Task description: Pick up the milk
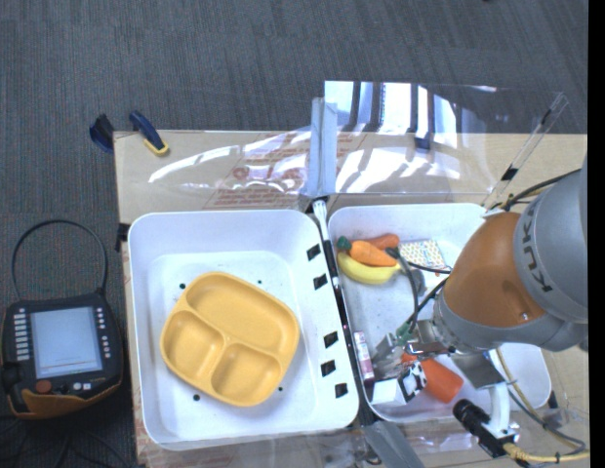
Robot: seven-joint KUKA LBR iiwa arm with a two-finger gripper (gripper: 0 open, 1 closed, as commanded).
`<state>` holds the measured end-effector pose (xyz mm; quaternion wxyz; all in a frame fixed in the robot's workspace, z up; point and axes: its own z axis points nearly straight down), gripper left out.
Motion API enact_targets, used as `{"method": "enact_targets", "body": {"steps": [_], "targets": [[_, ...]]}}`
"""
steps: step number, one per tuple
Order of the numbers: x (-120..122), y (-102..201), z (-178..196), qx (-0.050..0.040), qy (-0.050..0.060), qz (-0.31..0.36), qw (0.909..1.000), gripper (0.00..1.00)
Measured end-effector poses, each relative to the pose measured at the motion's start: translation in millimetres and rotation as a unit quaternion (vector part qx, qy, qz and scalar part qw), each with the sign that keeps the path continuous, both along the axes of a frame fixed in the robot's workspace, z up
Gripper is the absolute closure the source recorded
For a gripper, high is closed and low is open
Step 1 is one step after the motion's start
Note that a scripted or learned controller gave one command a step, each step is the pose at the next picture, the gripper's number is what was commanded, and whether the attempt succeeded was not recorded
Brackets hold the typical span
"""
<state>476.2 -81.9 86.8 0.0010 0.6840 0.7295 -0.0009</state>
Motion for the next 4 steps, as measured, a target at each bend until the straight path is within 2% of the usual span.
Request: {"method": "enact_targets", "body": {"steps": [1,2,3,4], "targets": [[1,-80,1,0.0017,0.000,-0.114,0.9934,0.00],[0,-5,0,0.0021,0.001,-0.299,0.9544,0.00],[15,-22,55,0.0004,0.003,-0.529,0.8484,0.00],[0,-118,112,-0.0001,0.002,-0.655,0.7554,0.00]]}}
